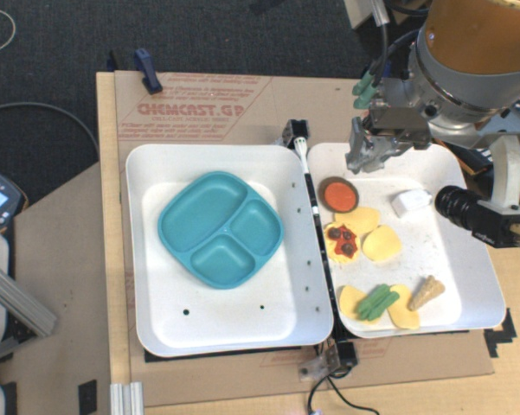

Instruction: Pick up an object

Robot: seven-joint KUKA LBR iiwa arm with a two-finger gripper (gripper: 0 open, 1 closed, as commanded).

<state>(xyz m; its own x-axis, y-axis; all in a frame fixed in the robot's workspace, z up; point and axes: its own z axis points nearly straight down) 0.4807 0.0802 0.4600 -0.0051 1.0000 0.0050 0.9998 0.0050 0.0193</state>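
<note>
- gripper (361, 159) hangs over the back-left corner of the right bin (476, 305), just behind the orange-filled bowl (338, 194); can't tell if the fingers are apart or together, nothing visibly between them
- nearest pick: that bowl. Judgement: drop straight down, straddle its rim, stay clear of the bin wall
- right bin also holds yellow pieces (381, 244), one with red-black topping (343, 239), green beans (377, 301), white block (411, 201), tan wedge (426, 292)
- left bin (147, 232) holds a teal divided plate (221, 229)
</note>
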